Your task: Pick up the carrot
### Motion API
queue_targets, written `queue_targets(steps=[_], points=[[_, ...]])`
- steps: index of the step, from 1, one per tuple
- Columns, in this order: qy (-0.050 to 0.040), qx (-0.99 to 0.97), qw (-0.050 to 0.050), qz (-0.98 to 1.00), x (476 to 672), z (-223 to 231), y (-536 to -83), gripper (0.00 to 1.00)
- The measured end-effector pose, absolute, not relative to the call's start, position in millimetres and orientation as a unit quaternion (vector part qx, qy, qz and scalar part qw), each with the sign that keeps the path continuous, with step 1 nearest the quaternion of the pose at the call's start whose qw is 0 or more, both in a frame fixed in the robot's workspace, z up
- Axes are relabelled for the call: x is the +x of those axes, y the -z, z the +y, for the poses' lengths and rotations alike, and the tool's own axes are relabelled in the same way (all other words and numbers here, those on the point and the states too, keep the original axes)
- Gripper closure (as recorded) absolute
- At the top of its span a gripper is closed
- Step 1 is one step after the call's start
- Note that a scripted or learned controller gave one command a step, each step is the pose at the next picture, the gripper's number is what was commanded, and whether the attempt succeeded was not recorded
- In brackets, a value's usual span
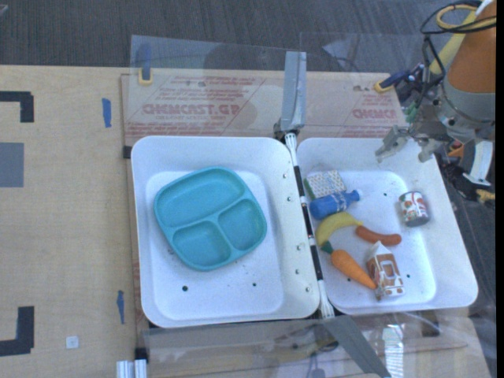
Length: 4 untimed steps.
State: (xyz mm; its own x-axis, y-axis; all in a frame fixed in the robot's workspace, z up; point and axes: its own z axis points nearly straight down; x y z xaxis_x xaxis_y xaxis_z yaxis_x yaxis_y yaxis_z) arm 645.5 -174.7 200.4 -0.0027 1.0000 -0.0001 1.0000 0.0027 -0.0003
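The orange carrot lies in the right bin, near its front left, with its green end pointing toward the divider. It rests between a yellow banana and a small carton, touching or almost touching the carton. My gripper hovers over the far edge of the right bin, well behind and to the right of the carrot. Its fingers are spread apart and nothing sits between them.
Also in the right bin are a blue bottle, a checkered packet, a red sausage and a small can. A teal divided plate sits in the left bin.
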Motion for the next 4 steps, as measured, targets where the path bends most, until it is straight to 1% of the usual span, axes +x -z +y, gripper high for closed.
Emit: queue_targets(steps=[1, 2, 3, 4], points=[[-0.0003, -0.629, 0.001, -0.778, 572.9, -121, -137, 0.00], [-0.0002, -0.622, 0.001, -0.783, 502.5, -104, -112, 0.00], [0.0000, -0.521, -0.001, -0.854, 612.9, -119, -88, 0.00], [0.0002, -0.517, -0.001, -0.856, 655.7, -174, -87, 0.00]])
